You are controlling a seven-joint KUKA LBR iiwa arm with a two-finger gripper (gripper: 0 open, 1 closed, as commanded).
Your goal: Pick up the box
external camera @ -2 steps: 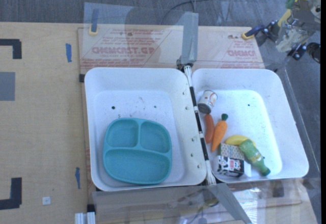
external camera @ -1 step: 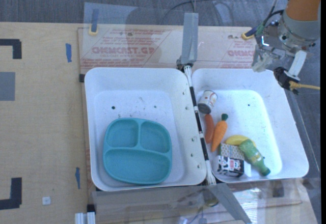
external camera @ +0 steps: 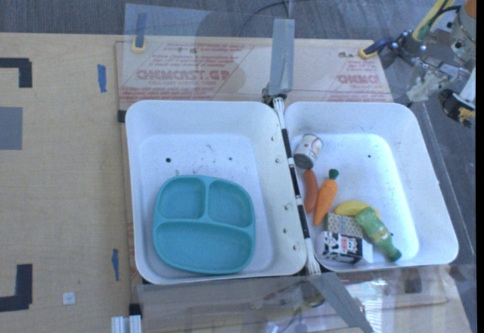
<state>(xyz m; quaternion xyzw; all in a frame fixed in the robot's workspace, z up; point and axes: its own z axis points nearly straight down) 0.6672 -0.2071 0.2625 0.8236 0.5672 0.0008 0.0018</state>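
Desk [external camera: 60, 172]: pale wood, carrying two shallow white bins side by side, with a clear sheet lying under their far edge.
Left bin [external camera: 138, 121]: holds one thing; its floor is speckled with dark crumbs towards the far side.
Plate [external camera: 204, 222]: teal, divided into three sections, flat on the near half of the left bin.
Right bin [external camera: 378, 146]: its contents are crowded into the near left part.
Small can [external camera: 308, 150]: white with a printed label, tipped over near the wall between the bins, farthest from the camera.
Carrots [external camera: 325, 197]: two orange ones side by side, just nearer than the can, the right one with a green top.
Box [external camera: 344, 241]: a small black-and-white carton lying flat in the near left corner of the right bin, just beside the green bottle and below the carrots.
Banana [external camera: 349, 208]: yellow, touching the box's far edge.
Green bottle [external camera: 376, 231]: on its side, slanting towards the near right.
Pincer [external camera: 423, 80]: beyond the right bin's far right corner, outside both bins and well apart from the box; open or closed, I cannot tell.
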